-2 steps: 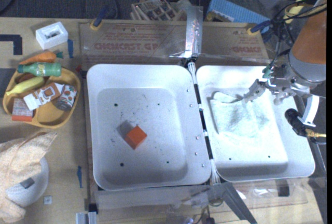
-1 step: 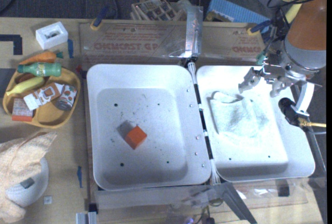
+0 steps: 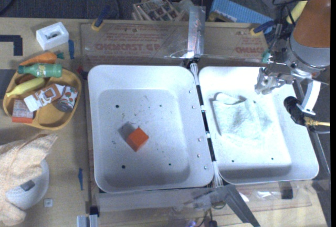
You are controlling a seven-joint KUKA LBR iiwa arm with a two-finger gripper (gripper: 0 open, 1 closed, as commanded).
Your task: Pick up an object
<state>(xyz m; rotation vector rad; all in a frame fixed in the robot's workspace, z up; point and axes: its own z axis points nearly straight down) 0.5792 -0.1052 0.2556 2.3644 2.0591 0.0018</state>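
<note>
1. An orange block (image 3: 138,139) is seen lying in the left bin (image 3: 105,84), a little below and left of its middle, with a small grey piece (image 3: 126,130) touching its upper left side.
2. The block is judged the likeliest thing to be picked, since it stands apart from the bin walls.
3. A crumpled white cloth (image 3: 239,115) is spread on the floor of the right bin (image 3: 299,163).
4. The gripper (image 3: 266,84) is held over the upper right part of the right bin, just beside the cloth and well apart from the block; nothing is seen between its fingers, and whether they are spread or closed cannot be told.
5. A miss is judged possible if the descent is made here: the cloth could be snagged or bare floor closed upon.
6. At the block, the grey piece could be nudged and the grasp spoiled.
</note>
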